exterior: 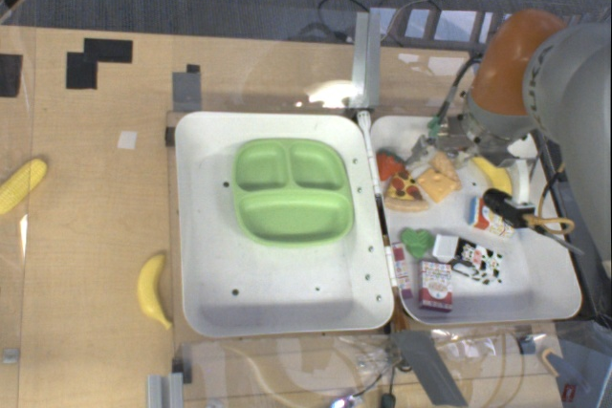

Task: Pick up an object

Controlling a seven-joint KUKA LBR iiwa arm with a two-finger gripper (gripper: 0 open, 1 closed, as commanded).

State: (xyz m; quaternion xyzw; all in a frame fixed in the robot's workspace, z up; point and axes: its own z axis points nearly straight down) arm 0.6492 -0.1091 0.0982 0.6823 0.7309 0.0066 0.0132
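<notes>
The gripper (432,151) hangs low over the back of the right bin (564,301), its metal fingers (421,150) pointing toward the divider between the two bins. The fingers look slightly apart, but how wide the gap is cannot be told, and nothing shows between them. Their tips are just above a small cluster of toy food: a tan cracker (439,183) directly under the gripper, a pizza slice (404,192) touching the cracker on the divider side, and a red piece (389,164) just behind the pizza slice. Whether the tips touch the cracker cannot be told.

On the far side of the cracker from the divider lies a yellow banana (492,173), partly under the arm (559,81). Nearer the bin's front edge than the cracker are a green piece (416,241), a red carton (436,285), a black-and-white spotted toy (477,261) and a small red-and-white box (490,218).

The left bin (206,301) holds a green divided plate (292,190). Two more bananas lie on the bench (86,234) beyond the left bin, one (153,288) close to it and one (19,186) well away.
</notes>
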